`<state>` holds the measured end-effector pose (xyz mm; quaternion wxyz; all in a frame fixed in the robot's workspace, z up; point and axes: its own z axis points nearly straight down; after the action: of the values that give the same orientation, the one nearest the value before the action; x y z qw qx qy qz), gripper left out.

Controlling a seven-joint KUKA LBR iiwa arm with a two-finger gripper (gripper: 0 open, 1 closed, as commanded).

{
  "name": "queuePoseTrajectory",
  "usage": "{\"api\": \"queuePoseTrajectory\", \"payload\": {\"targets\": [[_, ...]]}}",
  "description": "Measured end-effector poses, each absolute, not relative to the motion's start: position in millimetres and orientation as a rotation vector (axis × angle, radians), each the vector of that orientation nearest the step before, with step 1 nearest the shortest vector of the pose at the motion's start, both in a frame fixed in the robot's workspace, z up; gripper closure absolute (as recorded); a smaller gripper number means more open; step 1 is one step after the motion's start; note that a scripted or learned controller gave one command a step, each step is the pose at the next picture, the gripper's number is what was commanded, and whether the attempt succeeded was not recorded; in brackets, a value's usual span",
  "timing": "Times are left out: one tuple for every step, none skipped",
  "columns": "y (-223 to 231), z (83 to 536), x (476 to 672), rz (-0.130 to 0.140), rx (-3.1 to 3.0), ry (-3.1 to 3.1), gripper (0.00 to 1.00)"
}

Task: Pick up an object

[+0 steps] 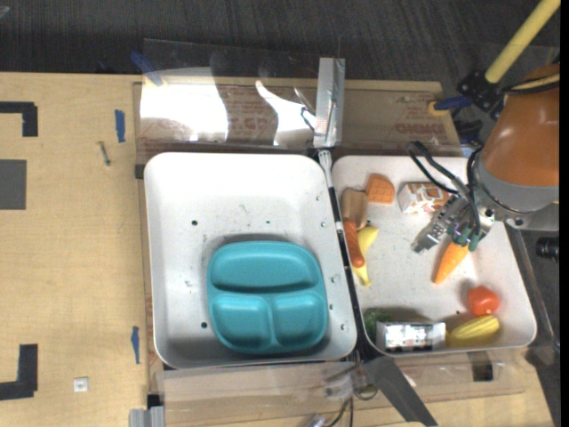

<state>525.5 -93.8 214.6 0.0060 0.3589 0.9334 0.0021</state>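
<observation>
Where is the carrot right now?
The carrot lies in the right bin, toward its right side, just above the red tomato.

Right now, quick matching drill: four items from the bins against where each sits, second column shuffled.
Items:
1. teal divided tray
2. tomato
3. can
4. waffle piece

Places:
A. right bin, far edge
B. left bin
C. right bin, near edge, left of the yellow piece
D. right bin, near right corner, above the yellow piece

Pairs: 1-B, 2-D, 3-C, 4-A
</observation>
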Motion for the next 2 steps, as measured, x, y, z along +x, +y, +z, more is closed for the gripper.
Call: {"api": "queuePoseTrajectory", "payload": {"targets": [[-105.9, 318.1, 558.8, 0.003, 0.942, 2.983, 1.00], [-105.2, 326.2, 559.9, 0.001, 0.937, 2.981, 1.00]]}}
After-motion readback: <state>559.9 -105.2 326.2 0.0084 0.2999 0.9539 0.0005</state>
